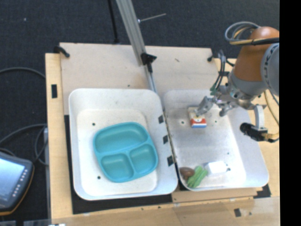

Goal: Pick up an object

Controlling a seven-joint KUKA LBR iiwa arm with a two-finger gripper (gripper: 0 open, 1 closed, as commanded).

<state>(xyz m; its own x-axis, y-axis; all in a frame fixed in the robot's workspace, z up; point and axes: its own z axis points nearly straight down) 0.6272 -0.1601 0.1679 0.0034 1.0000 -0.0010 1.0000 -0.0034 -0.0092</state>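
Note:
My gripper [214, 108] hangs over the far part of the right bin [244, 173], its two fingers spread apart and open with nothing between them. A small red, white and blue block [198, 122] lies on the bin floor just below and left of the left fingertip [203, 107]. I cannot tell whether that fingertip touches the block. Near the bin's front edge lie a green object [199, 176], a brown object [187, 172] and a small white object [217, 167].
The left bin [82, 102] holds a teal divided plate [124, 150]. A slanted metal pole [134, 29] rises behind the bins, with its base at their shared far corner. A black cable connector [251, 131] hangs from the arm over the right bin's right side.

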